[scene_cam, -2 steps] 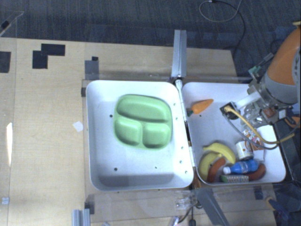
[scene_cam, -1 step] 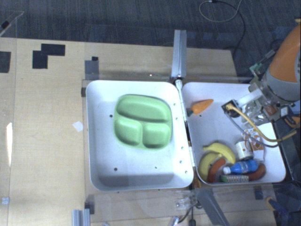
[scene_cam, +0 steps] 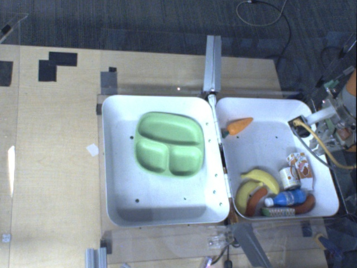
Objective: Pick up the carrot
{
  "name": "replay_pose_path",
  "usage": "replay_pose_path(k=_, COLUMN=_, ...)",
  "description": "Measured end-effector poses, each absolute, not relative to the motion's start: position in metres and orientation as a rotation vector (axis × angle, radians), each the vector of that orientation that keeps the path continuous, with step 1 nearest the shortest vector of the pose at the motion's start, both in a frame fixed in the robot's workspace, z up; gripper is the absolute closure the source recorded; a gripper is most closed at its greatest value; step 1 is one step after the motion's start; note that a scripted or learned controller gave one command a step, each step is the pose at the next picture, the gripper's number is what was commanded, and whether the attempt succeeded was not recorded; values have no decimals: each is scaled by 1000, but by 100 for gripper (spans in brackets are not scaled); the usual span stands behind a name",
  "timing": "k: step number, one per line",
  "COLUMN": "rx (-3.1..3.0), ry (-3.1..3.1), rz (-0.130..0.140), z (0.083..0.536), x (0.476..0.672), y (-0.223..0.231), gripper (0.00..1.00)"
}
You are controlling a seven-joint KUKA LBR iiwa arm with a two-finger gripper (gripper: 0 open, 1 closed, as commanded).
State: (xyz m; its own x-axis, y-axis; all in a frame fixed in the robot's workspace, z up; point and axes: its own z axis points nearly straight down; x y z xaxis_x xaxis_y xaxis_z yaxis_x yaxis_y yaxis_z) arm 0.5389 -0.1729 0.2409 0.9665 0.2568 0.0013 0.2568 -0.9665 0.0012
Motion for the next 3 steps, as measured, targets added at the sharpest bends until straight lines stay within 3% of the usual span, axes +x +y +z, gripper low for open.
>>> replay_pose_path(k=1, rx=3016, ry=880, rz=3, z=236, x=564, y=-139, gripper=100)
replay_pose_path(k=2, rx=3125, ry=326, rz=3, z=218, x=538, y=-167, gripper=100)
replay_pose_path(k=3, rx=3126, ry=326, rz=2, z=230, x=531, y=-122, gripper=100)
